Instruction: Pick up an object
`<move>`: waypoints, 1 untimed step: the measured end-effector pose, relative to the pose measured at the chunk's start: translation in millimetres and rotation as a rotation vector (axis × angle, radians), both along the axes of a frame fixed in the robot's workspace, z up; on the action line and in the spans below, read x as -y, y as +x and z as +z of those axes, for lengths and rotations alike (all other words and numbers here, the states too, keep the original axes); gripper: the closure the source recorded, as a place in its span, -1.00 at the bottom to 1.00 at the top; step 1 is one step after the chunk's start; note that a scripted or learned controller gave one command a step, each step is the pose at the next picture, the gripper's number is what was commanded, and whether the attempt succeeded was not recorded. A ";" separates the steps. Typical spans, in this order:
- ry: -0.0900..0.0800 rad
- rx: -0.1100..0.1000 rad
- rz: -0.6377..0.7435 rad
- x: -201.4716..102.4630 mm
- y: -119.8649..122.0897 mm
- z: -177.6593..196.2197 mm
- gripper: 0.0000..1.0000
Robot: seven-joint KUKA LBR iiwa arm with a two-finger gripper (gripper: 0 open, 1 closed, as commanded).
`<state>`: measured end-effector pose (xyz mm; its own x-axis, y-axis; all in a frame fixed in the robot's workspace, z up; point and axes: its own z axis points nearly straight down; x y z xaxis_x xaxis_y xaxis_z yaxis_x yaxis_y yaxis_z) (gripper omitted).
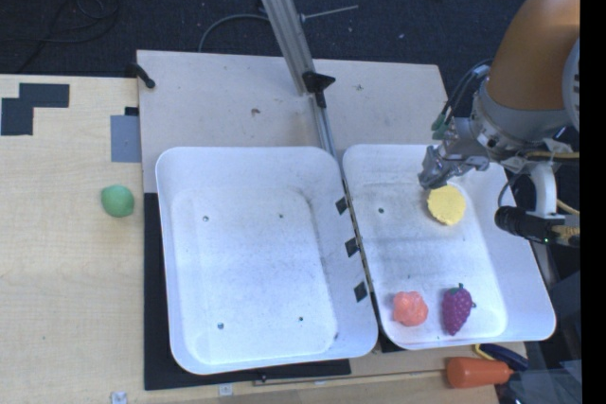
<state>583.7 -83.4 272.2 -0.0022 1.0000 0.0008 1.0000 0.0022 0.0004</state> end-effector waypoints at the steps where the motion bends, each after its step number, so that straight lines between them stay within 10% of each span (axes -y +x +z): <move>1: 0.000 -0.001 0.001 -55.2 -10.4 -12.4 1.00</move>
